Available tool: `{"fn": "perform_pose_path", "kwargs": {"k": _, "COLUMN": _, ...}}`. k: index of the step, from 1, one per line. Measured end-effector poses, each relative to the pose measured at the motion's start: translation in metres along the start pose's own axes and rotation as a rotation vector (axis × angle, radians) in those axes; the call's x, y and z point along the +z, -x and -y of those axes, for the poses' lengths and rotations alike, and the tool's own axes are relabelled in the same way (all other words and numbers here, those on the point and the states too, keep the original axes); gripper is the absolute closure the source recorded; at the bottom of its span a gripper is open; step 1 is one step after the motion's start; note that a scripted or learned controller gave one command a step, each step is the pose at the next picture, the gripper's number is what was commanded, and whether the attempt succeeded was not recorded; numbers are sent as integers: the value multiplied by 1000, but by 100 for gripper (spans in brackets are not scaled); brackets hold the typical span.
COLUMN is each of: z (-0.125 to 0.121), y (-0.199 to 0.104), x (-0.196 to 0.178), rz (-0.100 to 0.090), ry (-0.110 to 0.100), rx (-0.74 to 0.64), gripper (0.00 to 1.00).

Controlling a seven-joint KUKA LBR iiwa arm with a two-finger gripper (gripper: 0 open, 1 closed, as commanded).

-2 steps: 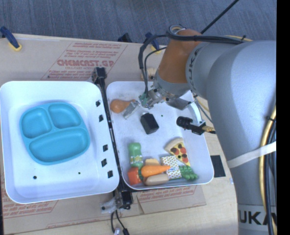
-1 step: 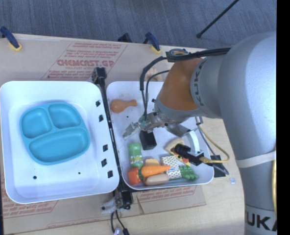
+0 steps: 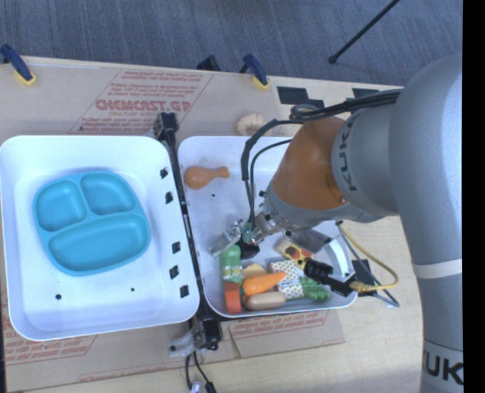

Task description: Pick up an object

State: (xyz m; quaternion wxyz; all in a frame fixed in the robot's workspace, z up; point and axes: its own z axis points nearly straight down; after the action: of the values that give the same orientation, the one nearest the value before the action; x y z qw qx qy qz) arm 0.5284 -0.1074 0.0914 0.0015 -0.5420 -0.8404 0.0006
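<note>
End effector (image 3: 244,234) is low in the right bin (image 3: 218,155), just above the green toy (image 3: 230,264) in the toy pile; finger state can't tell. Best centre over one toy before closing.

blue divided plate (image 3: 91,223) in left bin (image 3: 13,244) | blue clamps (image 3: 17,64) on cardboard (image 3: 144,101)

The right bin's (image 3: 195,219) far-left part is open apart from a drumstick (image 3: 204,175). Its near end is crowded with toys (image 3: 263,285), packed close together, and the arm (image 3: 349,170) covers its right side. The tray (image 3: 91,221) fills much of the left bin (image 3: 13,244).
</note>
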Motion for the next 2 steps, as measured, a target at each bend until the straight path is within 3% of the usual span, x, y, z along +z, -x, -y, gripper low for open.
{"fn": "perform_pose_path", "kwargs": {"k": 1, "z": -1, "y": 1, "x": -11, "rz": 3, "ry": 2, "rx": -4, "gripper": 100}}
{"fn": "perform_pose_path", "kwargs": {"k": 2, "z": -1, "y": -43, "x": -107, "rz": 2, "ry": 1, "rx": 215, "gripper": 100}}
